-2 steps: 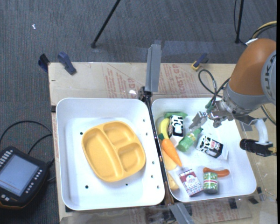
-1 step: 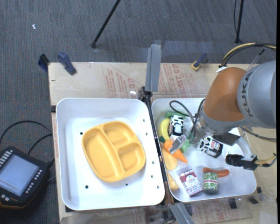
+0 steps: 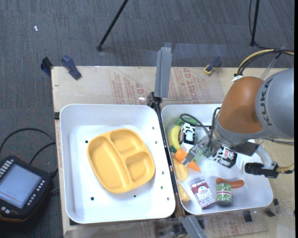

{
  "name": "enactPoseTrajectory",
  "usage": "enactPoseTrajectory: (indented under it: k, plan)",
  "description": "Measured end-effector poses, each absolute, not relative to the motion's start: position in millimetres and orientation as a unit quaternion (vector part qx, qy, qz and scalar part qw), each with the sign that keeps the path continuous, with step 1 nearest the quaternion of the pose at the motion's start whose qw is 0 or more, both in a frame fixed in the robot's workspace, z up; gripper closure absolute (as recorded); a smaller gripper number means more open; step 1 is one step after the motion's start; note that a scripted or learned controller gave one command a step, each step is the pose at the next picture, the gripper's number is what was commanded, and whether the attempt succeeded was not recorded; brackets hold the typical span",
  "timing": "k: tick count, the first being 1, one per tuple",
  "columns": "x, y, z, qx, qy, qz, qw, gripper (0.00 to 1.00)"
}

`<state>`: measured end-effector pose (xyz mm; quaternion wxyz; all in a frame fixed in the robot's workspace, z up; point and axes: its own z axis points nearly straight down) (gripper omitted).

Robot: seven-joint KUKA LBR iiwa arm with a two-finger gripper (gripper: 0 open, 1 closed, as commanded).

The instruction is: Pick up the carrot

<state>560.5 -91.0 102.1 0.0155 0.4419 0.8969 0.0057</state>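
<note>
Two-finger gripper (image 3: pixel 192 156) low over the left part of the right bin (image 3: pixel 260 195), fingers slightly apart and straddling the carrot (image 3: pixel 186 161), though actual contact hard to confirm. Carrot lying near the bin's left wall, orange, its pointed end toward the right and near side, partly covered by the gripper. Crowded on every side: 1 banana (image 3: pixel 175 136) just beyond it on the far side, standing along the left wall with a green-tipped stem; 1 black-and-white carton (image 3: pixel 189 132) right of the banana, beside the gripper's far side; 1 yellow item (image 3: pixel 182 172) just near of the carrot against the left wall, kind not clear. Further toward the near right: 1 red-and-white box (image 3: pixel 202 193), 1 green can (image 3: pixel 224 194) touching its right side, 1 sausage-like red piece (image 3: pixel 230 183) just above the can, and 1 small white packet (image 3: pixel 225 155) under the wrist. Grey arm (image 3: pixel 260 108) with its orange band looming over the bin's far right. In the left bin (image 3: pixel 72 128), 1 yellow divided plate (image 3: pixel 120 159) with 3 compartments, well apart from the carrot. Total: 2 bins, 1 carrot.
</note>
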Motion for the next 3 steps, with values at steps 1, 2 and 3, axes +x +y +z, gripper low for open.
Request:
enactPoseTrajectory:
  k: [1,2,3]
  plan:
    - [564.4,-91,116,0.443,0.896,0.0083,0.018,1.0]
    - [572.9,-77,273,0.509,0.861,-0.0008,-0.001,1.0]
    - [572.8,-77,273,0.509,0.861,-0.0009,-0.001,0.0]
